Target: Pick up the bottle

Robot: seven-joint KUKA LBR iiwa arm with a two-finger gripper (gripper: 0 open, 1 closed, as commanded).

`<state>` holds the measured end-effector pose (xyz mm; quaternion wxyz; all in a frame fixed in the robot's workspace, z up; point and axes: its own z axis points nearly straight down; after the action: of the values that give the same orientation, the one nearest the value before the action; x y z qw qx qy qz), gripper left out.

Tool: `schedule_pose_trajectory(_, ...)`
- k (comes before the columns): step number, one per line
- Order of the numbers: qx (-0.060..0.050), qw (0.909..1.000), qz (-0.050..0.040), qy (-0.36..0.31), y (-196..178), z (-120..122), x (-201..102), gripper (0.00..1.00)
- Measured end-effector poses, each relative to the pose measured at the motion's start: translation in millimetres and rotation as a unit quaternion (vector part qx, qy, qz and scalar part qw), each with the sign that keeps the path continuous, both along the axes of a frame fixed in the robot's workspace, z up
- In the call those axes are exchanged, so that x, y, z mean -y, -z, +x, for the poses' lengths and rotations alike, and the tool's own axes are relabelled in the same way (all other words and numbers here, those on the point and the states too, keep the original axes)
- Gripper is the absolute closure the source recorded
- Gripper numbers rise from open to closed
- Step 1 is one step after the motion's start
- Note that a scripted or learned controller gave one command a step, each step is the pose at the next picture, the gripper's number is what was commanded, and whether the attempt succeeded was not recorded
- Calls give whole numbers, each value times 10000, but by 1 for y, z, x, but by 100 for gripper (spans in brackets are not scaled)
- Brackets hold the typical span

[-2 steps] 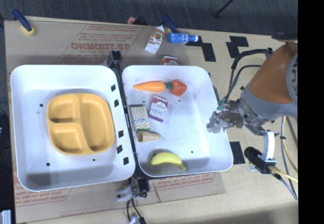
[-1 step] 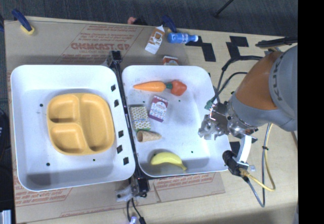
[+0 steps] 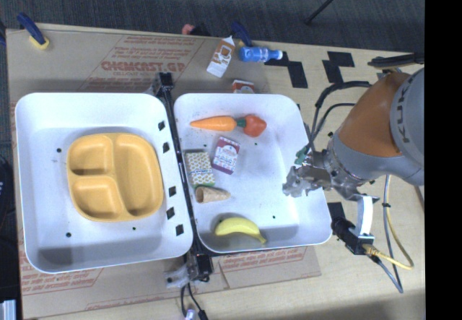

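Hand (image 3: 303, 180) low over right edge of right bin (image 3: 285, 105), at end of grey arm (image 3: 375, 138) with orange band. Spread or pressed together: cannot tell, metal too blurred at this slant. Nothing seen between its tips.

Nearest in that bin: banana (image 3: 240, 228), cone (image 3: 211, 195), small red packet (image 3: 226, 154), patterned packet (image 3: 197, 165), carrot (image 3: 225, 123). Left bin (image 3: 36, 116) carries yellow divided tray (image 3: 115, 174).

Bottle (image 3: 258, 55), blue, lying on its side on counter (image 3: 86, 58) beyond the right bin's far rim, next to a small carton (image 3: 221, 56); well apart from hand.

Progress, as a judgement: pick not begun. Left to do: travel past the bin to bottle, descent, closing, lift.
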<state>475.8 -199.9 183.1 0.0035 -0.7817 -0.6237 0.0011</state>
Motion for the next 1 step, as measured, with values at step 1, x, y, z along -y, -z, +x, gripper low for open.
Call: schedule_pose_trajectory(1, 25, 9982, -17, -594, -16, 1, 4, 100)
